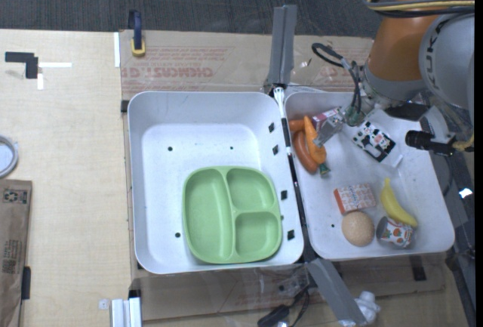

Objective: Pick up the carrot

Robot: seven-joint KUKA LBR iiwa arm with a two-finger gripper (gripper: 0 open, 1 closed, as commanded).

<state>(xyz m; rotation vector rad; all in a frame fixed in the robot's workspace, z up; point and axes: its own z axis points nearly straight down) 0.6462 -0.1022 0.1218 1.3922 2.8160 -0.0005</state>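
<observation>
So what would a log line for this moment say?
task: pick up carrot | carrot: right bin, left wall | end effector: at carrot | lifted: not yet

left bin: shallow white plastic bin [151,167], holding a pale green plastic plate with three compartments [232,214] toward its near right part
right bin: shallow white plastic bin [430,189], just beside the left one
banana: small yellow banana [395,204], near the right bin's near right side
egg: tan egg-shaped ball [358,228], between a small orange-and-white box [355,197] and a patterned cup lying on its side [395,232]
card: black-and-white spotted piece [372,140] at the right bin's far part
tabletop: light wooden surface [60,167]; a blue-and-yellow clamp [136,32] at its far edge
</observation>
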